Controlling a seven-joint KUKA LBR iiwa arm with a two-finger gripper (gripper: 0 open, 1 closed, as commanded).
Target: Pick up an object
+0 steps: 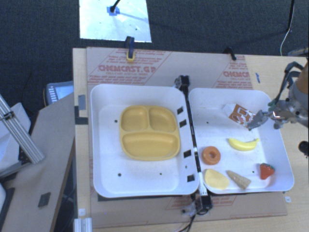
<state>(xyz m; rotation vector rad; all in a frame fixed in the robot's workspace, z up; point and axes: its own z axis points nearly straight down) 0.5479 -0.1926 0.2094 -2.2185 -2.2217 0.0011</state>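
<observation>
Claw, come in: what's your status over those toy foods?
Claw over right bin, nothing held. Snack packet just beside it. Banana below, unobstructed.

Dark carpet floor [203, 13], wooden bench [79, 81]

The banana [243, 143] sits mid right bin [207, 105]. Left of it and above lies bare floor. A packet [239, 114] crowds its upper side, with the gripper [264, 120] just beside that. Below it, the donut [211, 155], chip [216, 179], wedge [239, 179] and strawberry [266, 170] line the front edge, with narrow gaps between.
</observation>
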